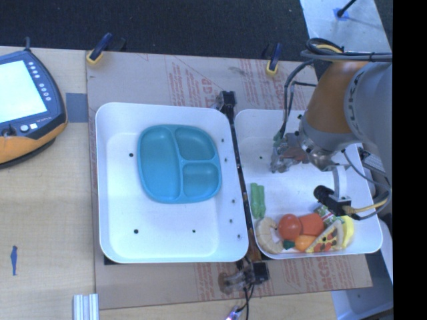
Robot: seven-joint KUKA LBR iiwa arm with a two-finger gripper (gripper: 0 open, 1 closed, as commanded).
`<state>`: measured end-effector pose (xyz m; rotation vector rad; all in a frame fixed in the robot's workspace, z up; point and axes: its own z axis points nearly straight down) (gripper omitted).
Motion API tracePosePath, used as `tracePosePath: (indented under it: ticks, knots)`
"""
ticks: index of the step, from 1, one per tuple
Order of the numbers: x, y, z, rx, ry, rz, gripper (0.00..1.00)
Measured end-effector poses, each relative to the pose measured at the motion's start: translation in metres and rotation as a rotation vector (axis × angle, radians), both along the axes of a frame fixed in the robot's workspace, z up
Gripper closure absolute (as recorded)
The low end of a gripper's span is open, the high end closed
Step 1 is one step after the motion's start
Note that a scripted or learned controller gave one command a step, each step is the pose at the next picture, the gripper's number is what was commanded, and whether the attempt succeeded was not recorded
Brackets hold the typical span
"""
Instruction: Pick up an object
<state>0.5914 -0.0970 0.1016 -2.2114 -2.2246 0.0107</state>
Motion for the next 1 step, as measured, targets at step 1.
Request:
tracePosePath:
  ticks: [1]
  knots:
    - [-0.0001, 0.0, -0.0001, -0.001, 0.0, 0.001, 0.0]
